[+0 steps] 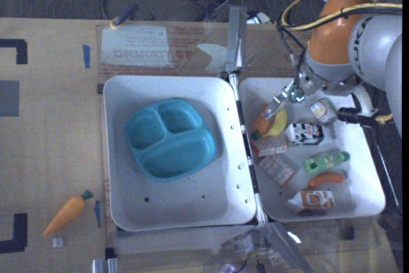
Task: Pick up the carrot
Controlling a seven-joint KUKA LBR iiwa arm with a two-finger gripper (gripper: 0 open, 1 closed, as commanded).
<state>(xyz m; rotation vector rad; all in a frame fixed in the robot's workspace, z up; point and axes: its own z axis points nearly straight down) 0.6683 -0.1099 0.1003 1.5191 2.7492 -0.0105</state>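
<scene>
Lying on the bench left of both bins, the carrot (64,215) — arm's jaws (289,98) state unreadable — over the right bin (370,183).

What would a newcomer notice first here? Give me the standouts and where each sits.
The blue divided plate lies alone in the left bin. The arm's orange band hangs over the right bin, which is crowded with small food items. The carrot lies outside both bins, on the bench at lower left.

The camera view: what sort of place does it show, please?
Probably a robot test lab, not a kitchen. Two white bins sit on a taped bench, the right one holding toy food such as a banana, and cables run across the dark floor.
</scene>
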